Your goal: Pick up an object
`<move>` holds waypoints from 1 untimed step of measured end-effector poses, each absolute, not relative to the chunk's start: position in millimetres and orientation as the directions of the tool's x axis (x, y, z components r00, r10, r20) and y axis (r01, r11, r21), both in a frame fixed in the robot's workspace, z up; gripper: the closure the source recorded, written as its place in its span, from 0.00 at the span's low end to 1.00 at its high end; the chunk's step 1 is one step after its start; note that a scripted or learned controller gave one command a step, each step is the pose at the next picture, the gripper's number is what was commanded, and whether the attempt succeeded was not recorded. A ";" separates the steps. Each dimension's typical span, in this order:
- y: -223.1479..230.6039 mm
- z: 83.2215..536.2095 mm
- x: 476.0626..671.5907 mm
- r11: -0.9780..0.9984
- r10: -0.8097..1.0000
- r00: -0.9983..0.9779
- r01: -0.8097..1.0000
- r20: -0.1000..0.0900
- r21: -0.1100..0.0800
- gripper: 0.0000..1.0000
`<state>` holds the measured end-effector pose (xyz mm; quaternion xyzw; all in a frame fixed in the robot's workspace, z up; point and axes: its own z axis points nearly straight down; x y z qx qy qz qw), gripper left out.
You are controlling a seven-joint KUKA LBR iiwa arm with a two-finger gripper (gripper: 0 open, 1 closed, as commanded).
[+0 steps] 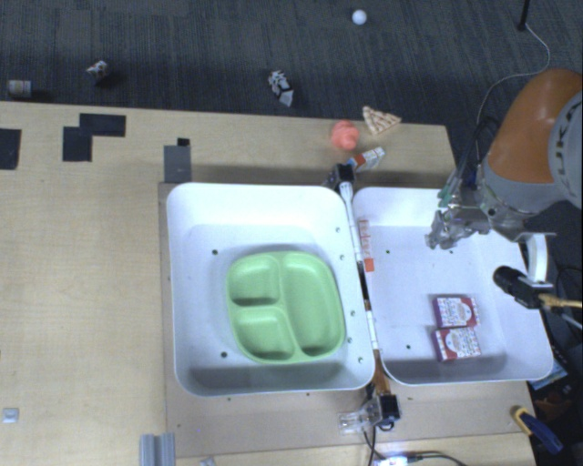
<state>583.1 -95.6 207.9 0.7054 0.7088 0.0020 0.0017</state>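
The wooden counter point(82, 300) carries two shallow white bins side by side. The left bin point(196, 218) holds a light green divided tray point(285, 305), three compartments showing, lying flat near the bin's middle and a little toward six o'clock. The right bin point(401, 273) holds two small red-and-white packets: one packet point(455, 311) lies toward four o'clock of the bin's centre, and the second packet point(458, 343) sits just beside it at six o'clock, near the bin's near wall.

The grey arm point(537, 136) with its orange band enters from three o'clock, and the jaws point(444, 233) hang over the right bin's one o'clock part, well apart from both packets, which lie toward six o'clock of them. Nothing shows between them; whether they stand apart or together I cannot tell, since they are small and blurred.

Beyond the bins at twelve o'clock, on the counter's far edge, lie an orange ball point(344, 135), a pale wedge-shaped item point(381, 119) and a small tube-like object point(368, 159). A white ball point(359, 16) rests on the dark floor point(228, 45) farther off.
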 end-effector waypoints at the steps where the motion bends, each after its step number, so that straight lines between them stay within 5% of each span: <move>1: -108.4 230.6 625.7 0.006 1.000 -0.006 1.000 0.000 0.005 1.00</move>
